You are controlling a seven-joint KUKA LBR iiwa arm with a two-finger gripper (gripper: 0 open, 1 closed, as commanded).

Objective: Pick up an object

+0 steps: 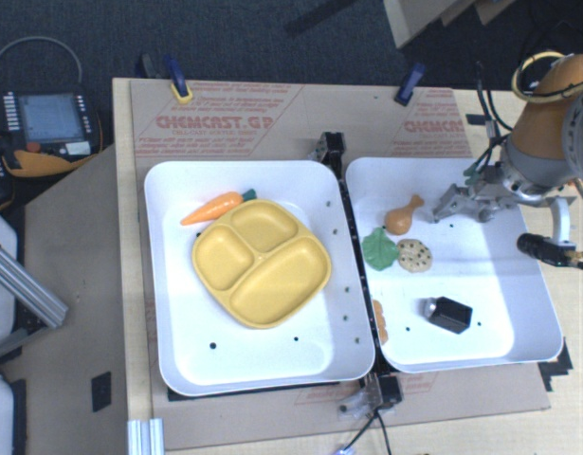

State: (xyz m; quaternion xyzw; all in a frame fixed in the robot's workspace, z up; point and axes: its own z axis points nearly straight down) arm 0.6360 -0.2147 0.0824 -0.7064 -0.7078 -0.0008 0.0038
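Note:
In the right bin (519, 339) lie a tan drumstick (402, 216), a green leafy piece (378, 250), a speckled cookie (414, 254) and a black block (448, 314). My gripper (469, 203) hangs over the upper right part of this bin, a little to the right of the drumstick and apart from it. Nothing is seen held in it. The left bin (177, 349) holds an orange carrot (213, 208) and a yellow divided plate (261, 262).
A small orange piece (378, 320) lies against the right bin's left wall. The grey arm with its orange band (547, 112) comes in at the right edge, trailing cables. Blue clamps (180, 81) hold the cardboard at the back. A handheld controller (45, 126) sits far left.

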